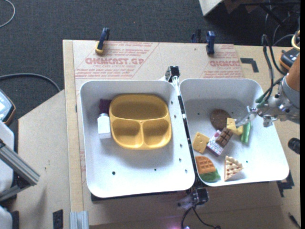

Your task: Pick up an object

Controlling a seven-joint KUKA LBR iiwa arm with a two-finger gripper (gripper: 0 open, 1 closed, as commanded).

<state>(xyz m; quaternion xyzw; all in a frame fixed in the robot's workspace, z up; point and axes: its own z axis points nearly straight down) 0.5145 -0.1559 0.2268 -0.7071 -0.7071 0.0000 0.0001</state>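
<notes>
The bench [157,56], a pale board printed with red lettering, fills the frame's middle. Two shallow white bins lie directly on it, touching: the left bin [90,142] at centre, the right bin [267,151] toward the right.

A mustard-yellow divided tray [139,120] sat in a white bin [90,142]. A second white bin [267,161] held a brown disc [219,119], yellow cheese wedge [200,141], green stick [246,133] and golden grid-patterned waffle [204,164].
</notes>
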